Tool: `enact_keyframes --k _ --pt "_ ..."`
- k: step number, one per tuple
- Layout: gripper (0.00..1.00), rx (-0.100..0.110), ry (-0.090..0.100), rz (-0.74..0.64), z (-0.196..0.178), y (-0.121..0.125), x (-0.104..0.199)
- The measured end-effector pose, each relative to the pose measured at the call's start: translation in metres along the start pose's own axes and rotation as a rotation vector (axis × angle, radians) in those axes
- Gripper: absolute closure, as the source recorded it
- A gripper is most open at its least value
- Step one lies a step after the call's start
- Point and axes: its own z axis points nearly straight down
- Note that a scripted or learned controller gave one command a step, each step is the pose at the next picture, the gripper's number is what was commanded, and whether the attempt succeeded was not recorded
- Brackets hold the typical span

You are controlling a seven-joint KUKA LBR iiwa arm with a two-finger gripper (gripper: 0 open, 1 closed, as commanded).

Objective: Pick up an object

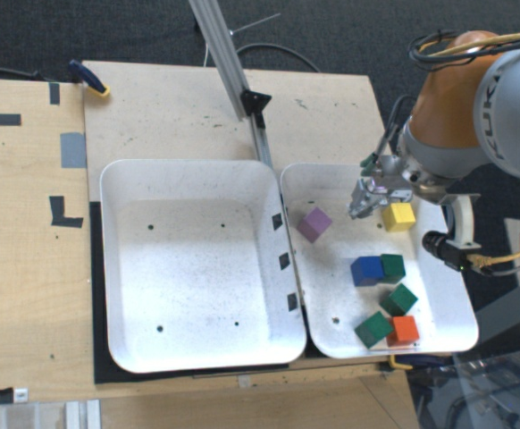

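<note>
One two-finger gripper hangs low over the upper part of the right shallow white bin; how far its jaws are parted cannot be told, and nothing shows between them. A small yellow cube lies just beside it on the right, a small purple cube a little to its left. Lower in the same bin a blue cube touches a dark green cube; two more green cubes and an orange cube cluster below. The left white bin sits alongside.
</note>
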Motion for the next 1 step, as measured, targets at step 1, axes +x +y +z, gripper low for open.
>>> enact_keyframes --k 1 --pt "1.00 0.001 0.001 -0.001 0.0047 -0.0094 0.0584"
